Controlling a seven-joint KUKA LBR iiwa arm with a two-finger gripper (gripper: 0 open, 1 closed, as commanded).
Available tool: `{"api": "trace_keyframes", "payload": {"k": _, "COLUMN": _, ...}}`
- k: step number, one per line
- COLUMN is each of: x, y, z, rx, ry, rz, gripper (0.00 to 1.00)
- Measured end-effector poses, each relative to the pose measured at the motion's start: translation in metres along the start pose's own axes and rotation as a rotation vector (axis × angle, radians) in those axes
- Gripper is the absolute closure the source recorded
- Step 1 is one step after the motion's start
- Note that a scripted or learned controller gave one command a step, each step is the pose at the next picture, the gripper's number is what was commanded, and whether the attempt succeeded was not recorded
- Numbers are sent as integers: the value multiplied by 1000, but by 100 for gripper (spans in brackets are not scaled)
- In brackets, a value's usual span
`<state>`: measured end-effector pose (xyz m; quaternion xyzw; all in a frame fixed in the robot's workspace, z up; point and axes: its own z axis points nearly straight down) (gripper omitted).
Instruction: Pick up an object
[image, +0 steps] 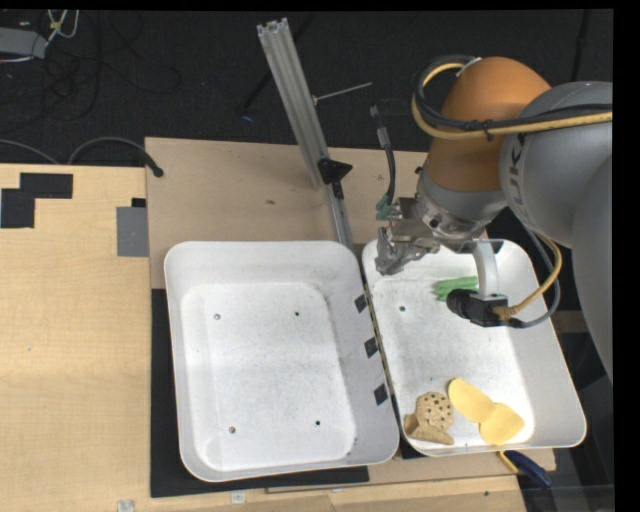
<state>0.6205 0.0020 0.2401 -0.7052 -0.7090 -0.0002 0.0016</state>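
Note:
My gripper (393, 258) hangs over the far left corner of the right bin (560, 400), its dark fingers pointing down, with nothing visible between them. A green object (452, 288) lies in the right bin to the gripper's right, partly behind the arm's cable fitting. At the near end of that bin lie a yellow object (484, 410) and a tan speckled piece (431, 416), far from the gripper.
The left bin (190, 300) stands beside the right one, with black clips (370, 346) along the shared rim. A slanted metal rail (300, 110) rises behind the bins. The arm's grey and orange body (500, 110) covers the far right.

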Motion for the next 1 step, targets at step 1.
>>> {"api": "trace_keyframes", "payload": {"k": 1, "x": 42, "y": -2, "z": 2, "rx": 2, "ry": -1, "rz": 2, "gripper": 100}}
